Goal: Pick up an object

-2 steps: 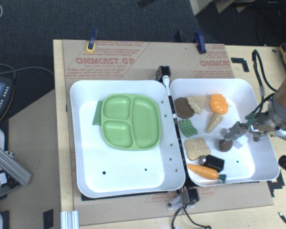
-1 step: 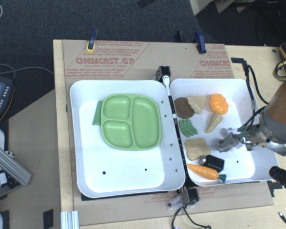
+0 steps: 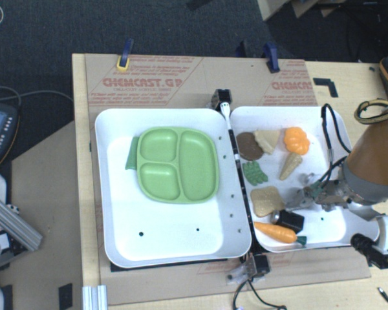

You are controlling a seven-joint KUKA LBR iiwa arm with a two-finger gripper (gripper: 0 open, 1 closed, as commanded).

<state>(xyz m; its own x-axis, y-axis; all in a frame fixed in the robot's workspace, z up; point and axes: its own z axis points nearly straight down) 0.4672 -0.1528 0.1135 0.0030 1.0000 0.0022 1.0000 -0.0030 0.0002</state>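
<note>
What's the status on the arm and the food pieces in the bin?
Claw low in the right bin, grip state unclear. Nothing seen held. Carrot and bread slice right beside it. Green plate alone in the left bin.

Bench [image 3: 181, 82], brown printed cardboard top; two white bins side by side: left bin [image 3: 116, 192], right bin [image 3: 330, 231].

robot lab, clamped bench [image 3: 181, 76], cables [image 3: 26, 99]
</note>
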